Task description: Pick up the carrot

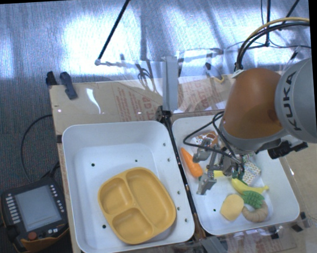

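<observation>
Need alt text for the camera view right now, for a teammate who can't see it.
The gripper hangs low in the right bin, just right of the orange carrot lying by the bin's left wall. The left bin holds a yellow divided plate.

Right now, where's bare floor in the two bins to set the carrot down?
Left bin: bare strip behind the yellow divided plate, toward the far wall, and down its left side. Right bin: crowded; carrot beside the gripper, banana and other toy food near the front. Small bare patch at its front-left corner.

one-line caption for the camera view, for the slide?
End effector low in the right bin beside the carrot; yellow plate in the left bin.
</observation>
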`<state>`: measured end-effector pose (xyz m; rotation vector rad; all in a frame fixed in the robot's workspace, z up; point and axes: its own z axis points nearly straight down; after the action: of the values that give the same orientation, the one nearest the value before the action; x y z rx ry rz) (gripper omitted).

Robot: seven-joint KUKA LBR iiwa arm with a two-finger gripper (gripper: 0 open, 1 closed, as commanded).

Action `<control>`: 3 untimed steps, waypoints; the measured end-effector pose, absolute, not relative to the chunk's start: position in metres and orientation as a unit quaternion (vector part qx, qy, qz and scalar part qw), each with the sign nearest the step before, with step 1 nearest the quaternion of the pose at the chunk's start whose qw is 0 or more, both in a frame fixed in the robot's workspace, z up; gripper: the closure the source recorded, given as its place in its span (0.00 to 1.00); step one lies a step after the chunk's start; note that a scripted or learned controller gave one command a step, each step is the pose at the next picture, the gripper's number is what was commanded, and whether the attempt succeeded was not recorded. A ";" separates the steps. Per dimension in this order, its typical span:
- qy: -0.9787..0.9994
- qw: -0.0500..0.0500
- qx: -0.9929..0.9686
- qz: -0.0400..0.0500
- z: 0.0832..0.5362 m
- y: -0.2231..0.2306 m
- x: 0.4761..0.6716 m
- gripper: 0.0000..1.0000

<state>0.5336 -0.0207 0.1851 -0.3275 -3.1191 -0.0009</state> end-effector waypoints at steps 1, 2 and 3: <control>-0.989 0.002 -0.147 0.000 0.185 -0.011 0.558 0.00; -0.953 0.002 -0.302 0.001 0.185 -0.015 0.579 0.00; -0.953 0.002 -0.301 0.001 0.185 -0.014 0.579 0.00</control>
<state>0.5791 -0.0141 0.1849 -0.9458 -2.9915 0.0022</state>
